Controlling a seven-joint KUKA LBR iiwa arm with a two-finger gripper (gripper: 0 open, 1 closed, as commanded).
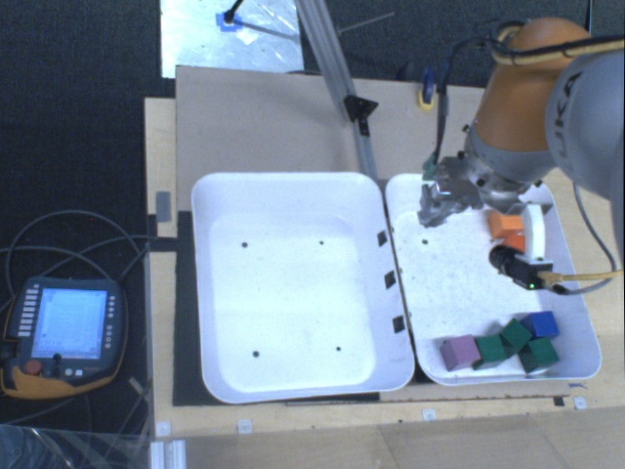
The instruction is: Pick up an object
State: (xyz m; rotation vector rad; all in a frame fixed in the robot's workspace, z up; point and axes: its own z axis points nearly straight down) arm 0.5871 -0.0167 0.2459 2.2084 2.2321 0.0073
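The gripper (437, 203) hangs over the upper part of the right bin (430, 360); whether its fingers are spread or holding anything I cannot tell. Purple (456, 352), green (491, 348) and blue (540, 324) blocks cluster at that bin's lower right, and an orange block (505, 226) lies right of the gripper, perhaps partly hidden.

A teach pendant (61, 335) with coiled cable lies left of the bench, beside a slanted metal pole (327, 52)
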